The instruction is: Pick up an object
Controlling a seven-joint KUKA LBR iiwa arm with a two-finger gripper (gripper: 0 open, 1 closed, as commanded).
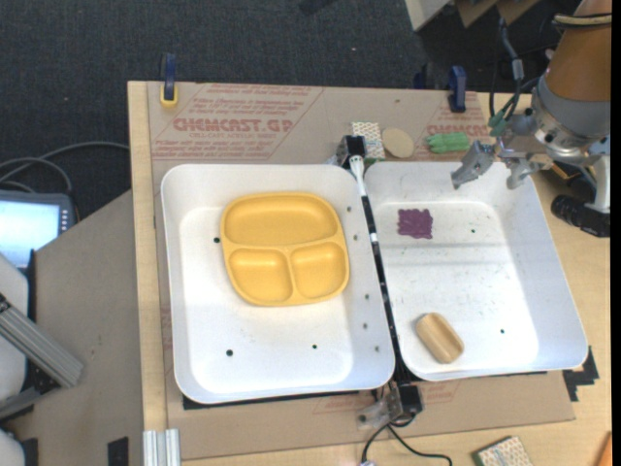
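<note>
tan block (440,338) lies in the right bin (524,299), near its front edge, left of centre, tilted on a diagonal. nothing touches it. further back in the same bin, a small purple patch (415,223) lies flat on the floor, left of centre, well apart from the block. dark specks scattered over the bin floor between them.

gripper (493,161) sits over the back edge of the right bin, toward the right side. two grey fingers (470,167) spread apart, nothing between them: pincer open, holding nothing. well apart from both the block and the purple patch. grey arm with orange band (582,61) comes in from the upper right.

left bin (194,338) touches the right bin along a shared middle edge. a yellow divided plate (285,248) rests in it, toward the back, three compartments, one long at the rear and two smaller in front.

behind the bins, on the brown board (252,119) with red lettering: a round tan disc (398,143), a green piece (447,144) just beside it to the right, a small checkered tag (365,131) to its left. blue clamps (169,78) at the board's rear corners. dark carpet beyond.
</note>
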